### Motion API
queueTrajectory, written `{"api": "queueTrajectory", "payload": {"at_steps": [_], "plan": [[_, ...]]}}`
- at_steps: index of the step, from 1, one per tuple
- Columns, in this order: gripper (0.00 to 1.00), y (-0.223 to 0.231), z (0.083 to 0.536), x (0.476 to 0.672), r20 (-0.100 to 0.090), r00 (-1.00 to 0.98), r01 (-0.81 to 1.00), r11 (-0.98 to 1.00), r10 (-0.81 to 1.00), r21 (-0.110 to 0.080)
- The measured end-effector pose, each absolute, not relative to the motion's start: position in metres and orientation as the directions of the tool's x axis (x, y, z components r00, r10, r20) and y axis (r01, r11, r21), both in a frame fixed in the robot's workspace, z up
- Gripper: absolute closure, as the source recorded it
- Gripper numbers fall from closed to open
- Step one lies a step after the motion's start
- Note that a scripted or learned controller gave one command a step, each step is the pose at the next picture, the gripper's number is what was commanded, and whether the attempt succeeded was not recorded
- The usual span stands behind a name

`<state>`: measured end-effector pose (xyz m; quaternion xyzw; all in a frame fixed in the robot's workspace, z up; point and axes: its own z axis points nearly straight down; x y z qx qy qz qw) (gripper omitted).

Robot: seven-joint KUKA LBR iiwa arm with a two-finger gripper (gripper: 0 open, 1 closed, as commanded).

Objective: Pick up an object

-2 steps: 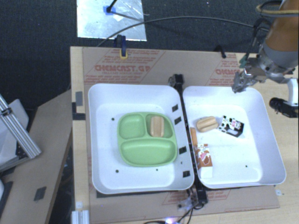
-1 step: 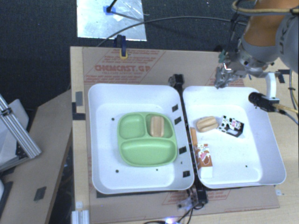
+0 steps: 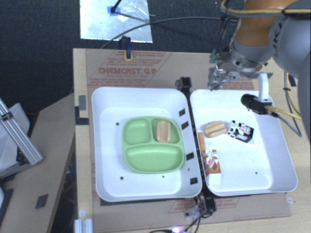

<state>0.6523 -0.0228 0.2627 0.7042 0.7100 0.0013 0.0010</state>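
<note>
Feed reads evenly lit from overhead, fairly bright. Both white bins (image 3: 146,98) run close to blown out, little surface detail on their floors. Soft, short shadows under the green tray (image 3: 153,152); nothing hard-edged. Foil sheet (image 3: 115,12) at top throws patchy glare. Dark floor surround swallows detail. Arm (image 3: 272,18) at upper right looks slightly soft. I note mild grain overall and low resolution.
</note>
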Motion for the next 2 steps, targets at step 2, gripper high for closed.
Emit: {"api": "queueTrajectory", "payload": {"at_steps": [2], "plan": [[1.00,0.075,0.250,0.658,0.001,-0.008,1.000,0.008,1.000,0.002]]}}
